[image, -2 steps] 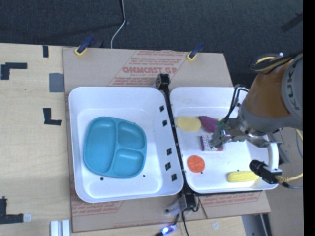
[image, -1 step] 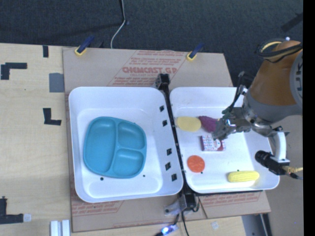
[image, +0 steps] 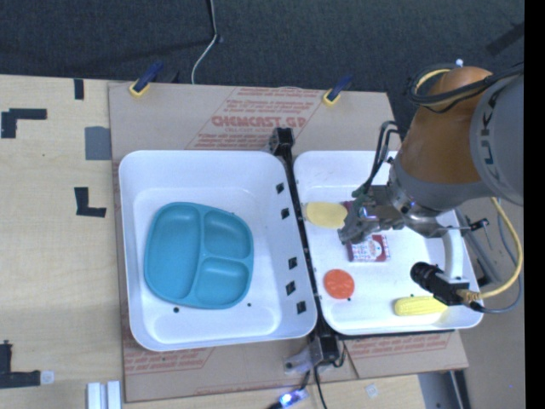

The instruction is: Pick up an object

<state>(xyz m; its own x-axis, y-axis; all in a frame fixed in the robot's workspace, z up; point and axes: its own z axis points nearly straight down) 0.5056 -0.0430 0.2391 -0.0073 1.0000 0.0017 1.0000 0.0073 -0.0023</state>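
Observation:
In the right bin (image: 341, 318) lie a pale yellow oval piece (image: 324, 214), a red and white packet (image: 371, 249), an orange-red round thing (image: 339, 284) and a yellow corn cob (image: 419, 307). My gripper (image: 355, 226) hangs low over the bin, between the yellow oval and the packet, its tip right at the packet's upper left corner. The arm's orange band and grey wrist cover the bin's far right part. I see nothing held between the fingers.
The left bin (image: 136, 177) holds a teal divided plate (image: 198, 254). A black divider strip (image: 294, 228) runs between the two bins. Brown cardboard lies under both bins on the wooden bench.

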